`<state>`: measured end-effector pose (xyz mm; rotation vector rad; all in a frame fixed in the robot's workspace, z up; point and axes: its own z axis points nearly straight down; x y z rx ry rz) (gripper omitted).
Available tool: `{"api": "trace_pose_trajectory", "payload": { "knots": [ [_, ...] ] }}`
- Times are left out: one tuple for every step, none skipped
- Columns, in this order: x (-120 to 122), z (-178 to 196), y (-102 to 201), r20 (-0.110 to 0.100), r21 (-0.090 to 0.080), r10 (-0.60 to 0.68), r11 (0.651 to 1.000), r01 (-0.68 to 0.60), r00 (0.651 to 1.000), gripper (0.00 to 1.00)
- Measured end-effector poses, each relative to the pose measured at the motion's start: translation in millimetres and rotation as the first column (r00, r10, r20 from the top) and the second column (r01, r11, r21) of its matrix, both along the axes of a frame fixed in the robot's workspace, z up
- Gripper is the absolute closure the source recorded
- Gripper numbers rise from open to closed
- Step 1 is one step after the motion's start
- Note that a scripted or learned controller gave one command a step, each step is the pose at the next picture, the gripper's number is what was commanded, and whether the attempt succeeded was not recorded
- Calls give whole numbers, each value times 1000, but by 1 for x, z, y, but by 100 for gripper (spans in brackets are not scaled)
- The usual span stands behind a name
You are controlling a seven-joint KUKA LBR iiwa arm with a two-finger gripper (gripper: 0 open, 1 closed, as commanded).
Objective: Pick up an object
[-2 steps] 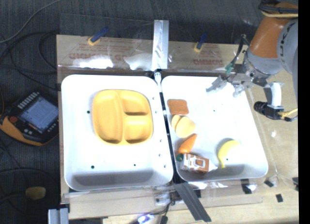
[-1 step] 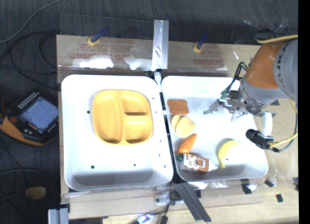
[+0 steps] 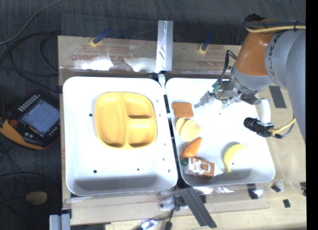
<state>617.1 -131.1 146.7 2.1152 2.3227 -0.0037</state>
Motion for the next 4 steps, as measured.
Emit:
{"api": "trace_pose_trajectory", "payload": {
  "knots": [
    [-69,9,9,-1,1,-7,1000,7,1000,0],
    [-116,-58,33,12,1,-174,985,174,985,0],
    [-128,-57,34,18,2,-226,974,226,974,0],
    [-133,-35,33,0,2,139,990,-139,990,0]
  ]
}}
